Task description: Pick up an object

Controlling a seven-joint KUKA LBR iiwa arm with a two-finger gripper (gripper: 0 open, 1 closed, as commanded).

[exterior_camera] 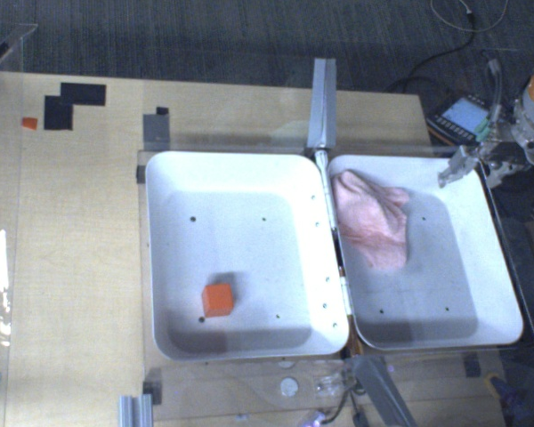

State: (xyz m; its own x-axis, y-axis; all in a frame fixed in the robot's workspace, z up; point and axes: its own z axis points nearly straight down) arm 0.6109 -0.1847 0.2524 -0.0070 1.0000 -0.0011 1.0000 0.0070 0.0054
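Observation:
A small orange block [218,300] lies in the left bin [169,238], near its front left part. A crumpled pink cloth [374,221] lies in the right bin [463,318], against its left wall towards the back. My gripper [458,165] hangs over the back right corner of the right bin, well to the right of the cloth and apart from it. Nothing is seen held in it. The arm's wrist [532,123] reaches in from the right edge.
A metal divider post [323,105] stands behind the seam between the two bins. Black markers [71,103] and a small orange square [29,124] sit on the wooden bench at far left. A device with a lit screen [463,116] and cables lie behind the right bin.

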